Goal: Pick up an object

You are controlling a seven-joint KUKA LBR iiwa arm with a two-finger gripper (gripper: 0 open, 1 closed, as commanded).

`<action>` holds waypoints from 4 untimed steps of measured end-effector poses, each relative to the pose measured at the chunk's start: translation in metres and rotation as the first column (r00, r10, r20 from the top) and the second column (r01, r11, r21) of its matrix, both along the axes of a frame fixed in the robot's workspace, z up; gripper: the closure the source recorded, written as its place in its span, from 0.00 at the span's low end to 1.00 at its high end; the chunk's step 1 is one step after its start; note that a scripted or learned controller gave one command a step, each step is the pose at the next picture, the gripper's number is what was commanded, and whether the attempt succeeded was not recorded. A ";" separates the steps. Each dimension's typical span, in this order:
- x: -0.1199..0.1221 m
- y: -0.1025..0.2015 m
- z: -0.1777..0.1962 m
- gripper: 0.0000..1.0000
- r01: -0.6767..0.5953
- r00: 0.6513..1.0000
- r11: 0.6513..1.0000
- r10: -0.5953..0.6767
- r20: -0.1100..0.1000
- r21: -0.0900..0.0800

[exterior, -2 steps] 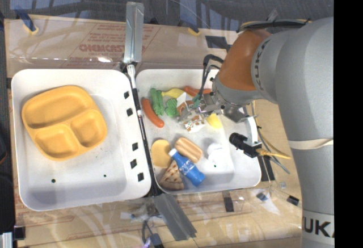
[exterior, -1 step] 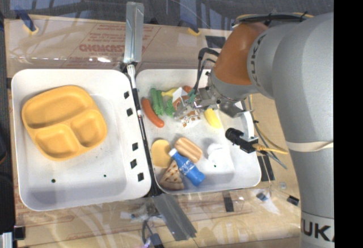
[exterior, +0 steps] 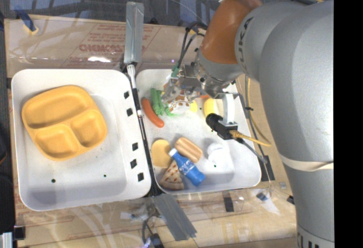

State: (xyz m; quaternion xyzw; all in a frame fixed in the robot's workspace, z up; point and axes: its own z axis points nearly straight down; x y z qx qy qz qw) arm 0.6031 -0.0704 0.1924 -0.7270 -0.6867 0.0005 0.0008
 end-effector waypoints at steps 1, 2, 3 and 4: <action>-0.001 -0.001 -0.002 0.00 0.001 1.000 1.000 -0.001 -0.003 0.000; 0.013 -0.019 -0.098 0.00 -0.027 1.000 1.000 0.027 0.003 -0.002; 0.012 -0.018 -0.089 1.00 -0.030 1.000 1.000 0.030 -0.001 -0.001; 0.043 0.082 0.002 1.00 0.014 1.000 1.000 -0.014 0.004 0.003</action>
